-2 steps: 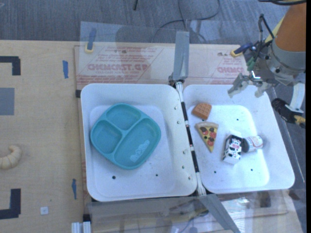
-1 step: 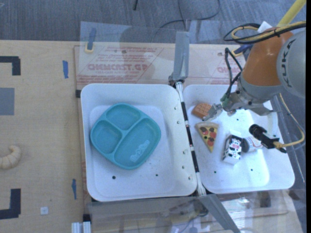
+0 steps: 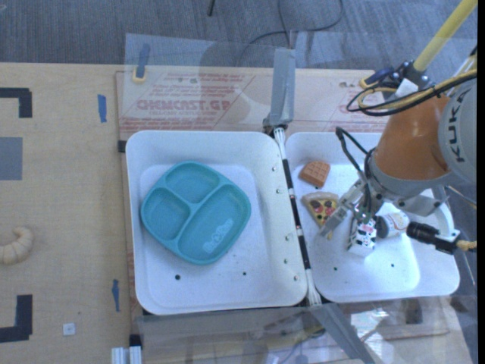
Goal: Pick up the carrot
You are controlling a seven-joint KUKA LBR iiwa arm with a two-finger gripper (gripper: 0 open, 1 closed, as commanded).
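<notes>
I cannot tell where the carrot is lying; no thing in the bins is showing clearly as a carrot, and the arm is covering the far right part of the right bin.

The gripper is hanging low over the middle of the right bin, and its two fingers are standing wide apart, with nothing between them. The left finger is pointing down just beside the pizza slice, which is lying near the left wall of this bin. The other finger is coming down close to a small black and white toy, and I cannot tell if it is touching it. A small white and red thing is lying just to the right of this toy, partly under the arm. A waffle is resting near the far left corner of the right bin, a little apart from the pizza slice.

In the left bin a teal divided plate is sitting at the middle, turned at a slant. On the wooden bench, well apart from both bins and near its left edge, a pale croissant is lying.
</notes>
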